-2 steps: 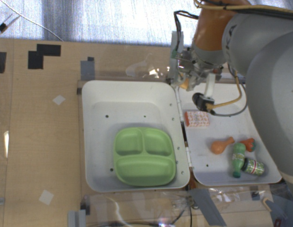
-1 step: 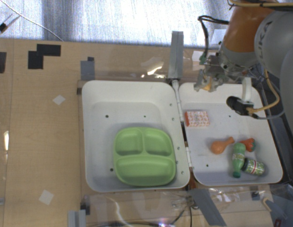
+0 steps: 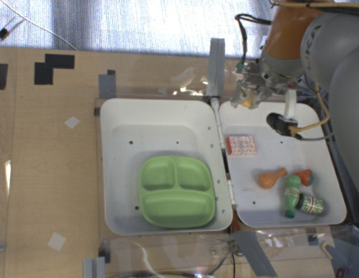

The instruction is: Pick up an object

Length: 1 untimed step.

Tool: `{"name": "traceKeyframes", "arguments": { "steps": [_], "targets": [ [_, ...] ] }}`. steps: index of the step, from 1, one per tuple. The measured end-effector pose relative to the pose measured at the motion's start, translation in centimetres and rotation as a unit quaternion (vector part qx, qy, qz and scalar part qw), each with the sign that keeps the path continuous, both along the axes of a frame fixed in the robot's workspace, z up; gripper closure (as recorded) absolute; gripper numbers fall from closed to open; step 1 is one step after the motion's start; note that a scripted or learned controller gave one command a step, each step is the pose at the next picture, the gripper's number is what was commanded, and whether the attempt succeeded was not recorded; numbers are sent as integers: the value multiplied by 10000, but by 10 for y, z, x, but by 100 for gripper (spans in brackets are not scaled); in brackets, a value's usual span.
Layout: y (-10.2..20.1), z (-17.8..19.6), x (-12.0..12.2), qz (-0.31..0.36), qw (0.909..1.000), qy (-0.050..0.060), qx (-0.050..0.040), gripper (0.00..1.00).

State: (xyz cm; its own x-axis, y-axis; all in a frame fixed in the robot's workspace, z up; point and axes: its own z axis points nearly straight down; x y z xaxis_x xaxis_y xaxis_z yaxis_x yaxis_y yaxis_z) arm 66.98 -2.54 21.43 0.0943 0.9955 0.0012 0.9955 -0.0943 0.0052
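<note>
The right bin (image 3: pixel 318 155) holds several small objects. A red-and-white patterned box (image 3: pixel 241 145) lies near its left wall. An orange drumstick-shaped toy (image 3: pixel 272 178) rests toward the front, with a small orange piece (image 3: pixel 306 176) to its right. A green bottle (image 3: pixel 300 198) with a red-and-white label lies on its side at the front right. My gripper (image 3: pixel 248 96) hangs over the back left corner of the right bin, behind the box and apart from all the objects. Nothing shows in its grasp.
In the left bin (image 3: pixel 118 155) a green divided plate (image 3: pixel 177 191) lies toward the front. A grey post (image 3: pixel 216 68) stands behind the seam between the bins. Black cables (image 3: pixel 284 123) dangle from the wrist over the back of the right bin.
</note>
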Motion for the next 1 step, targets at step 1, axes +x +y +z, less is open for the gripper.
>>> {"name": "traceKeyframes", "arguments": {
  "steps": [1],
  "targets": [
    [33,1,-1,96,10000,6,-1,100]
  ]
}}
